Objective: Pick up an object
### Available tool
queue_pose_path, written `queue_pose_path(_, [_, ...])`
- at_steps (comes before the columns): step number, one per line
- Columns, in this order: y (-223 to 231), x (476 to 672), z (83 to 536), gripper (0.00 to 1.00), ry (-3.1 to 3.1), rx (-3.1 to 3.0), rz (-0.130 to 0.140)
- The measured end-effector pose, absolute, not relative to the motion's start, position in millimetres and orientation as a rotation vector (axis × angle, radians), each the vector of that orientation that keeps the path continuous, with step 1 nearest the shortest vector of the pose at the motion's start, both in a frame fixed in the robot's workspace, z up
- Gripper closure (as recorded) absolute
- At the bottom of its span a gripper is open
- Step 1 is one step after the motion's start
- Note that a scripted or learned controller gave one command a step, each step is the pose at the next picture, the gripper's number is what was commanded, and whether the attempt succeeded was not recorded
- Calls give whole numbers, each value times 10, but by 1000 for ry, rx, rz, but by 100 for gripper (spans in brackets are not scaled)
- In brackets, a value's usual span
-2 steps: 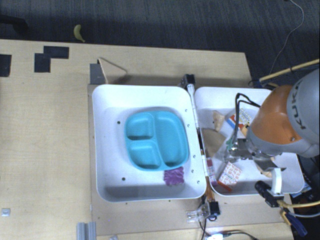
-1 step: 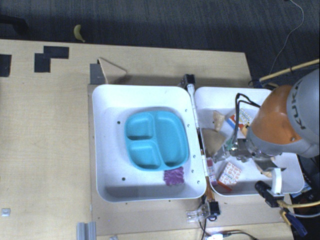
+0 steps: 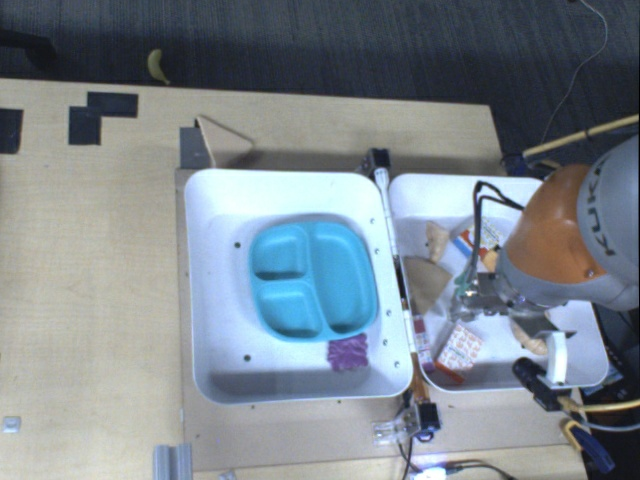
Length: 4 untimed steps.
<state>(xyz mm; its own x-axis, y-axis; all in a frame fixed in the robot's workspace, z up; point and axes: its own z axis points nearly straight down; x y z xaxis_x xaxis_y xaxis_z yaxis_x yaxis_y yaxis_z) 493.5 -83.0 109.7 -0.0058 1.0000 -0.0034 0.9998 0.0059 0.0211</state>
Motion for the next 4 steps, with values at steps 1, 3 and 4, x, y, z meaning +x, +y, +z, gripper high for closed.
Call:
queue_pose_path(1, [-1266, 5959, 881, 100, 2220, 2208, 10])
queue_pose_path(3, [-749, 6694, 1854, 0, 2227, 2211, 3])
queue_pose_path(4, [-988, 6378, 984, 0, 2221, 2207, 10])
